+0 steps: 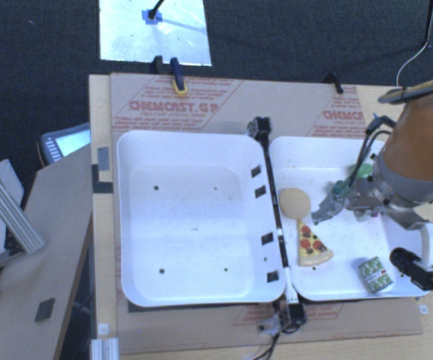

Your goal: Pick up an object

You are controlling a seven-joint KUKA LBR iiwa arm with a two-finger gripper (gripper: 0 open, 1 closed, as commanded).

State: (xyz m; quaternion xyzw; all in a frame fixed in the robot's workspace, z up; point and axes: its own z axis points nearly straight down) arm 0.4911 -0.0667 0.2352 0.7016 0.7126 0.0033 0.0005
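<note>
Desk [306, 100] fills the centre of the frame, covered by a cardboard-coloured sheet with red CHEMCAST print, dark carpet behind it at the top. Left bin [137, 156] sits centre-left, white, shallow, just small dark specks on its floor. Right bin [317, 152] butts against it along a black-clipped seam running down the middle. Arm [426, 152] comes in from the right edge, orange band over a grey wrist, hanging over the right half of the right bin. Gripper [327, 210] points left and down, tip low over the bin floor in the middle of the right bin; can't tell how far its jaw gap is open from this angle, and nothing is visibly between the fingers. Shiny metal plate [154, 21] lies on the carpet at upper left. Pizza slice toy [312, 246] lies flat just below-left of the gripper tip, near the seam, apart from it. Tan round disc [294, 202] lies just above the pizza slice, left of the gripper tip, close but not clearly touching. Small green box [375, 274] sits in the lower right corner of the right bin, well apart from the gripper. A green item [363, 171] shows partly behind the wrist.
</note>
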